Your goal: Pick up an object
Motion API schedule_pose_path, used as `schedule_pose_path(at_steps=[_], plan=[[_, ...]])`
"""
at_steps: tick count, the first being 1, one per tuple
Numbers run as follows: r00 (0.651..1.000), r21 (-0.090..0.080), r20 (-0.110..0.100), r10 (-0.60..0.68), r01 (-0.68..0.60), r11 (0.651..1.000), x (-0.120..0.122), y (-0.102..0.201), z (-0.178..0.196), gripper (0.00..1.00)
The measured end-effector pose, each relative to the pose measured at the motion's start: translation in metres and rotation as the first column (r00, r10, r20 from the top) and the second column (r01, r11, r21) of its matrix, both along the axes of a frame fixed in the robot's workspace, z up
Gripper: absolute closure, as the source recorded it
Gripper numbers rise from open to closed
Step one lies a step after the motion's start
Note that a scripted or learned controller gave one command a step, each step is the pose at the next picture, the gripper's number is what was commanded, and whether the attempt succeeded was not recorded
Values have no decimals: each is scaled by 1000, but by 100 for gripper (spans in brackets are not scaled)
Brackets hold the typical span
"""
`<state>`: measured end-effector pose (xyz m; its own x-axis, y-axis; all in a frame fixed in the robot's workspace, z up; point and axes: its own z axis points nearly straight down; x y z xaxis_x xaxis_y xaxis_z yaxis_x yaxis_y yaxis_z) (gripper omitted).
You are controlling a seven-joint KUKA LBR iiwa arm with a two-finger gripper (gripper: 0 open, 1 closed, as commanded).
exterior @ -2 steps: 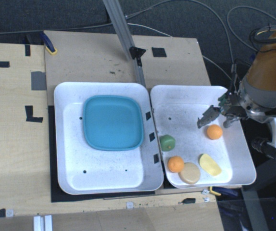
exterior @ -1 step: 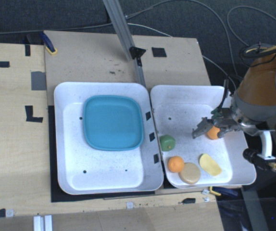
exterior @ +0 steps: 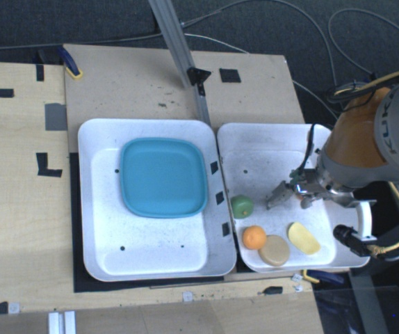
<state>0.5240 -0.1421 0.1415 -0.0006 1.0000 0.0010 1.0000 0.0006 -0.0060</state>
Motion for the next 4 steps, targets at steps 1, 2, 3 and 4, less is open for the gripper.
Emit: schedule_pose_path(at_steps=[1,2,3,4], plan=[[1000,-1,5,0,0,1000,0,0,-51,0],[1000,-2,7,0,0,1000,0,0,-39,100],[1000,-2,10,-1,1,1000,1,-10,15,100],[1000,-2,11,0,0,1000,-3,-7,76,100]])
